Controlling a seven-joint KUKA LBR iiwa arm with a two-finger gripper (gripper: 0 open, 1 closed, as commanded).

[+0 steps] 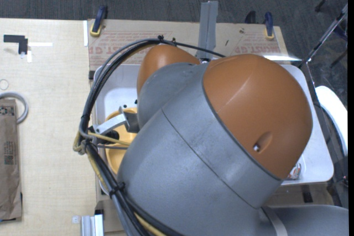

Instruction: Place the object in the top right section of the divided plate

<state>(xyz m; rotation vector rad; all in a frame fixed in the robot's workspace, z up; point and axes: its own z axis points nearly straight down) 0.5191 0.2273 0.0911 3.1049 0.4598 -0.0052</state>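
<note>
The grey arm (pixel 182 157), with its orange domes, fills the middle of the camera view and covers most of the white bin (pixel 110 94) below it. The end effector is hidden under the arm's body, so whether it is released or clenched cannot be told, nor whether it grasps anything. A yellow-orange curved piece, likely the divided plate (pixel 113 157), peeks out at the arm's left edge inside the bin; its sections and the object are not visible. Black cables (pixel 97 96) loop over the bin's left side. The light wooden tabletop (pixel 50 80) carries a brown paper bag (pixel 10 160) at far left.
</note>
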